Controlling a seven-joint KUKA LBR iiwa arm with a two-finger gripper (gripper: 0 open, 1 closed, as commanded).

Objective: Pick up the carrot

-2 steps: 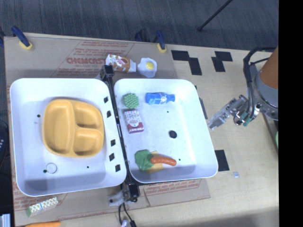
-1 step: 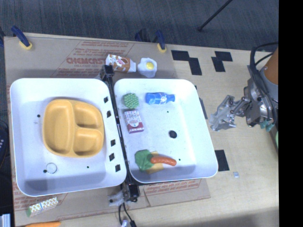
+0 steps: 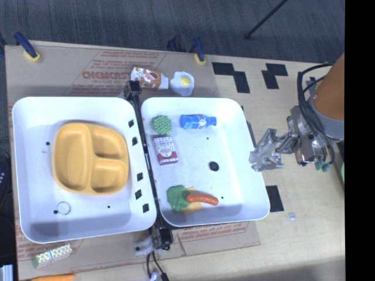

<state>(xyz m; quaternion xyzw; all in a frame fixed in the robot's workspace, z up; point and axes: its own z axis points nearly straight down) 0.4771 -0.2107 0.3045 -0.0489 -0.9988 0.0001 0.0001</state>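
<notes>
Meanwhile, the carrot (image 3: 201, 199) lies at the right bin's (image 3: 249, 183) front edge; just outside that bin, the gripper (image 3: 262, 155) hangs released, grasping nothing.

A robotics lab: a cardboard-covered worktop (image 3: 281, 239) held by blue clamps (image 3: 26, 47), two white bins (image 3: 23, 157) with toy food, black marker squares (image 3: 229, 70), and a cabled robot arm (image 3: 328, 98) over grey carpet (image 3: 117, 10).

Grey carpet (image 3: 117, 10) — cardboard-topped bench (image 3: 304, 227)
</notes>
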